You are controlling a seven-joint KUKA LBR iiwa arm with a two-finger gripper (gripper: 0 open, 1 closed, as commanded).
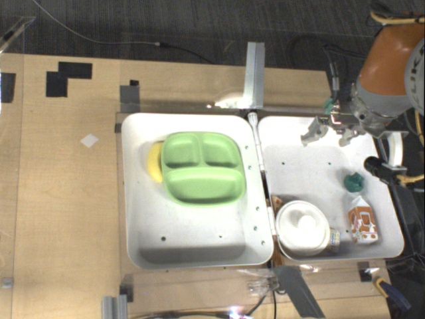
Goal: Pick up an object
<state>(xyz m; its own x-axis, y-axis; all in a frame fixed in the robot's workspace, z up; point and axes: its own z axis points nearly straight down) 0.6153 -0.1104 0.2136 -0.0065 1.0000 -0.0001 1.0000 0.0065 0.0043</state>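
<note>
Over the right bin (285, 128), near its far wall, the arm's hand (330, 135) hangs with its two fingers (312, 135) spread apart and nothing between them; the bare white floor of the bin shows through the gap. Behind the hand, toward the bin's far right corner, rises the grey wrist with its orange band (388, 58).

Within that same right bin the loose things lie toward the near side. A white bowl (302, 228) sits in the near left corner, close against the divider wall. Just right of the bowl, touching or nearly touching its rim, is a small dark-and-clear item (334, 238) (too small to name). Further right, by the bin's right wall, lies a small packet with orange-brown and white print (362, 221), and just beyond it, a little farther from the near wall, a small teal-green object (354, 182). All of these are well apart from the hand.

Left of the right bin, sharing the divider, is the left bin (192, 244). A green divided plate (202, 167) with three compartments rests in its far half, and a yellow banana-like piece (155, 163) peeks from under the plate's left edge. Both bins stand on the pale wooden worktop (60, 198).
</note>
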